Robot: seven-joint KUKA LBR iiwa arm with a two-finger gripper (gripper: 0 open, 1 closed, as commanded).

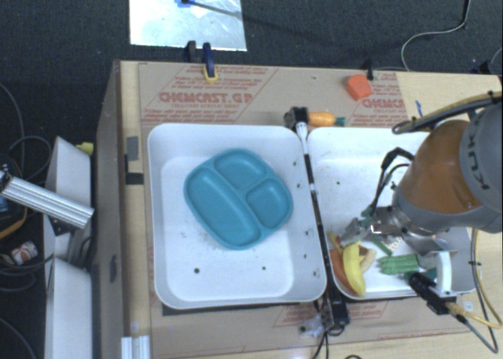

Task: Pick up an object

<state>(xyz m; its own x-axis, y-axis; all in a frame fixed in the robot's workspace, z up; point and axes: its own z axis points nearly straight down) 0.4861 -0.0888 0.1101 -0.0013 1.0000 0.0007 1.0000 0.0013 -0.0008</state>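
Observation:
In the right bin (350,163), near its front left corner, lies a yellow banana (356,265) with an orange piece (339,258) along its left side. A green object (402,263) lies just to the banana's right. My gripper (360,230) hangs low over the bin, directly above the banana and apart from the green object. The orange-banded wrist (440,173) covers the right part of this bin. A blue divided plate (238,197) lies in the middle of the left bin (169,192).
A black divider rail (312,192) runs between the two bins. An orange block (358,86) sits on the bench behind the right bin, and a small orange and green item (323,119) rests at the bins' far joint. Cables trail at the right.

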